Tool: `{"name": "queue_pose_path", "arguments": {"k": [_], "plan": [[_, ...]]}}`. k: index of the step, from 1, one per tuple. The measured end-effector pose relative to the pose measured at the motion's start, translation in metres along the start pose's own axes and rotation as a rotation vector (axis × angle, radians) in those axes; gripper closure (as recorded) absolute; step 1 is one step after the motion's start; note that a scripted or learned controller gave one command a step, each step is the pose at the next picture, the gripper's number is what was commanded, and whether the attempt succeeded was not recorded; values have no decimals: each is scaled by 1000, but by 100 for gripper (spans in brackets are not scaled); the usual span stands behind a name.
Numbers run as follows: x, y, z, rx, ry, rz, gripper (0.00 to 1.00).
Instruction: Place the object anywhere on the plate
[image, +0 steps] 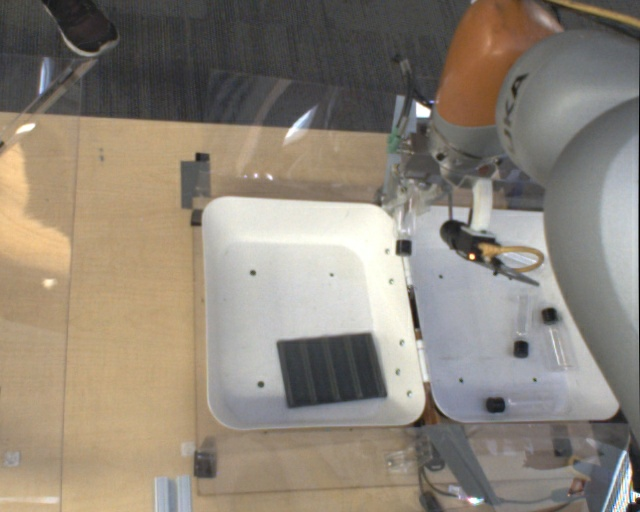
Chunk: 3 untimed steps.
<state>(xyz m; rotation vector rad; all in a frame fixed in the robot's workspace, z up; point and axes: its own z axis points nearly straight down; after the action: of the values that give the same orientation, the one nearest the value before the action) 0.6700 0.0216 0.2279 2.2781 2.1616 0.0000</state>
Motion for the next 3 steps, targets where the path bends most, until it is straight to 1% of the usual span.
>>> {"name": "queue_pose_path", "arguments": {"k": [1,2,3], "plan": [[60,-4,47,3,0,169,100],[129,-8,73,3,0,268,100],[203,-12,50,2,0,303,100]]}}
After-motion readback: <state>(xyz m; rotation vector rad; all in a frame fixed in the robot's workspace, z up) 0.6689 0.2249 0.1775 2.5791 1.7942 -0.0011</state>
